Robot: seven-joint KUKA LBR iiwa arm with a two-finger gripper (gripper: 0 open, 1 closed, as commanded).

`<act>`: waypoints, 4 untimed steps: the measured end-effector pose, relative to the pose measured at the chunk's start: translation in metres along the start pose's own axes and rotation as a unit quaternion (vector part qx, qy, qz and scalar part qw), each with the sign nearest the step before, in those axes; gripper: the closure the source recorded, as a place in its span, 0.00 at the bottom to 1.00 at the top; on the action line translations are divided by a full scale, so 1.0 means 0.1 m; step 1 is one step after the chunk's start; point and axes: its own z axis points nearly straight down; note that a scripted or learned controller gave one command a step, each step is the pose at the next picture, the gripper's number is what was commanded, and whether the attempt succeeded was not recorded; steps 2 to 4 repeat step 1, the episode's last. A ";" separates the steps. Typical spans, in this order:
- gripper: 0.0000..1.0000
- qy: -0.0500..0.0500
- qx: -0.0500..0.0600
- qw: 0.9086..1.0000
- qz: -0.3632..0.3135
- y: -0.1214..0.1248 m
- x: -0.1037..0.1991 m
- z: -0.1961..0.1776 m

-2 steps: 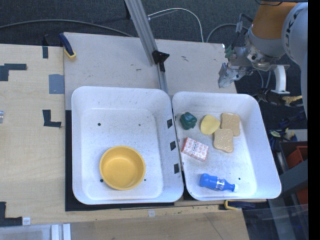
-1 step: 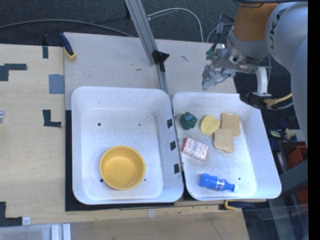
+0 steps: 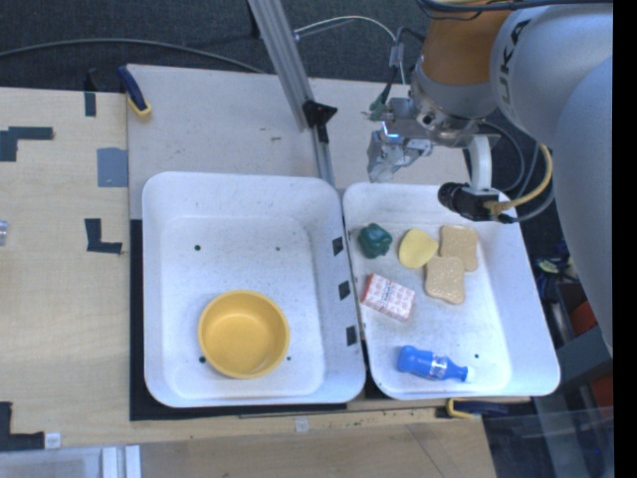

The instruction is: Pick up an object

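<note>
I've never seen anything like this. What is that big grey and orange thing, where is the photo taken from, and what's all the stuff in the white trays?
It is a robot arm, seen from one camera above the bench. Its gripper, a two-fingered hand, hangs above the far edge of the right bin with nothing between its fingers. The left bin holds a yellow bowl. The right bin holds a dark green lump, a yellow piece, two tan slabs, a small patterned box and a blue bottle. The job is to pick one up.
</note>
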 end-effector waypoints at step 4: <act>1.00 0.000 0.001 1.000 0.000 -0.02 0.59 0.19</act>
